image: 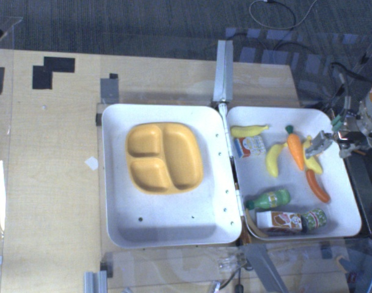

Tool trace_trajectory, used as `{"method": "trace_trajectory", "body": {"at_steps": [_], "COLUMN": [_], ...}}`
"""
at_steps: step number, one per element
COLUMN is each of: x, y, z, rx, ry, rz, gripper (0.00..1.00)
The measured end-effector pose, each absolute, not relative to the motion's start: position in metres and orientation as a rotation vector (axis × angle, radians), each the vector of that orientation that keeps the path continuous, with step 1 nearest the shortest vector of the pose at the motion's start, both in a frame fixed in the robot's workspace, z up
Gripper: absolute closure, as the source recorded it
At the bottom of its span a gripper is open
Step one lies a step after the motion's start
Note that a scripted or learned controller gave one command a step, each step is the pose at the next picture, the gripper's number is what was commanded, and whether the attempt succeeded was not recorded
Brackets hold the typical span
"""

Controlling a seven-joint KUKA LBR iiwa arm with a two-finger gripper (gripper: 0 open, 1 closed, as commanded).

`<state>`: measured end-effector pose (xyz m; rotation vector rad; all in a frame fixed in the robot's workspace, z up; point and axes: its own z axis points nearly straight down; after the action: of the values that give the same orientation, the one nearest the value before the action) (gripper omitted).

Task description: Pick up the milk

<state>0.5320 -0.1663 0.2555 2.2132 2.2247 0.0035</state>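
Note:
The milk (250,145) is a small white carton with red and blue print. It lies on its side at the left wall of the right bin (352,224), just below a banana (249,130). My gripper (320,144) hovers at the right side of that bin, over a yellow piece (313,164) beside the carrot (295,151). It is about a hand's width to the right of the milk and not touching it. Nothing shows in its grasp.
A second banana (273,159) lies between the milk and the carrot. A red-orange sausage (318,185), a green bottle (270,199), a brown carton (279,221) and a dark bottle (314,219) fill the near side. The left bin (112,182) holds a yellow divided plate (164,157).

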Motion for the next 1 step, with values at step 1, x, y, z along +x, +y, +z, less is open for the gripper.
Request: {"method": "trace_trajectory", "body": {"at_steps": [1], "x": [0.4957], "y": [-0.1078], "z": [0.172], "rx": [2.216], "ry": [2.225], "rz": [0.003], "gripper": [0.0]}}
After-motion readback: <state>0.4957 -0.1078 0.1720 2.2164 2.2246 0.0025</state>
